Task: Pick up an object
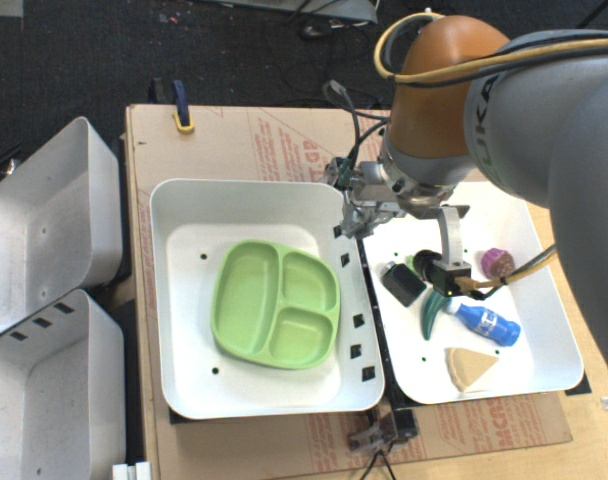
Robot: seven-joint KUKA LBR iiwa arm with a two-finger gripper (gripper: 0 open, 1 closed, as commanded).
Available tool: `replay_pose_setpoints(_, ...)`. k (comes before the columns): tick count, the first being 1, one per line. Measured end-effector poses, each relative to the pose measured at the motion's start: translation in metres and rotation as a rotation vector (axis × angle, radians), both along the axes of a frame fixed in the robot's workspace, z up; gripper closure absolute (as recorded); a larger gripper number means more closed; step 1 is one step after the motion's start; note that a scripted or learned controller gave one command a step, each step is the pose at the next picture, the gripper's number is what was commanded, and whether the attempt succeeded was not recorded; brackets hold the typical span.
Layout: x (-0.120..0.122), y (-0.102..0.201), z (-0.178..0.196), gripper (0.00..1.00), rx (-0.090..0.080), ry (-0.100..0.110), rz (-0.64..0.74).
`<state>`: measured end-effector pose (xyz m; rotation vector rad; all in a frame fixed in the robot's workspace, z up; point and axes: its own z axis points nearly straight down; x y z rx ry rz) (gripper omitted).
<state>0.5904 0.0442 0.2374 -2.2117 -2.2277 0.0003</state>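
My gripper [356,216] hangs over the wall between the two bins, near their far end, with the grey arm and its orange band [439,78] above it. In the right bin [544,358] lie a black block [403,284], a slim dark green object [430,315], a blue bottle with a white label [487,324], a small purple object [498,261] and a tan wedge [470,367]. The black block is the closest of them, a little to the near right of the gripper. Nothing shows between the gripper and any of these things.
The left bin [179,368] holds a light green divided plate [277,305]. Both bins sit on a cardboard sheet [254,133]. Two more white tubs [44,228] stand off the bench at the left. The arm's bulk covers the right bin's far corner.
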Motion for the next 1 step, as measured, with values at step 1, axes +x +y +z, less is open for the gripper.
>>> replay_pose_setpoints(1,-0.0201,0.0464,-0.0122,1.0,-0.001,0.002,-0.001)
